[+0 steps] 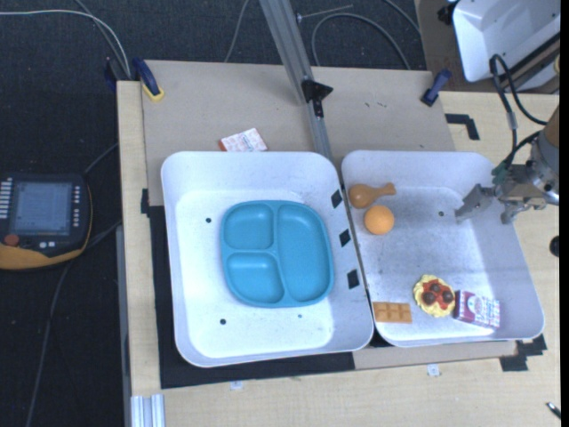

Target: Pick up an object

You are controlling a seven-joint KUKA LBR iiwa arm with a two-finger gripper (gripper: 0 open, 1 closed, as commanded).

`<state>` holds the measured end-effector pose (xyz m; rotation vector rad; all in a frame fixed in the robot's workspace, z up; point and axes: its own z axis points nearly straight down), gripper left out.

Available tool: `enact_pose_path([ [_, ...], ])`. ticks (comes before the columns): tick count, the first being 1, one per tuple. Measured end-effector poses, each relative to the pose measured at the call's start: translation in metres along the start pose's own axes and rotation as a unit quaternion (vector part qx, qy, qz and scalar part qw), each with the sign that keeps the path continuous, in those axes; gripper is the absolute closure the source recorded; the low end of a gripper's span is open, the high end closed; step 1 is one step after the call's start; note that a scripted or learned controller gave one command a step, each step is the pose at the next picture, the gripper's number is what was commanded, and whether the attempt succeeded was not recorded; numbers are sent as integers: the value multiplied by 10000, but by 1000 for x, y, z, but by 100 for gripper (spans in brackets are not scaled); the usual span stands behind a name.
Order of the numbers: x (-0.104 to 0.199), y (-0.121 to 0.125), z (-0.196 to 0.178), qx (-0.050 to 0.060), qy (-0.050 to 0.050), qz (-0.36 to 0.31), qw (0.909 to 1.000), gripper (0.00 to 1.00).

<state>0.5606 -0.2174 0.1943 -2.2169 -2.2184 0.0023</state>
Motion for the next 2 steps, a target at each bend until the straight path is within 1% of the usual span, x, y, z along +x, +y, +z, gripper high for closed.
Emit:
enact_pose_path([
  [1, 3, 1, 42, 3, 0, 1, 10000, 0],
  [2, -1, 4, 87, 2, -2, 1, 10000, 0],
])
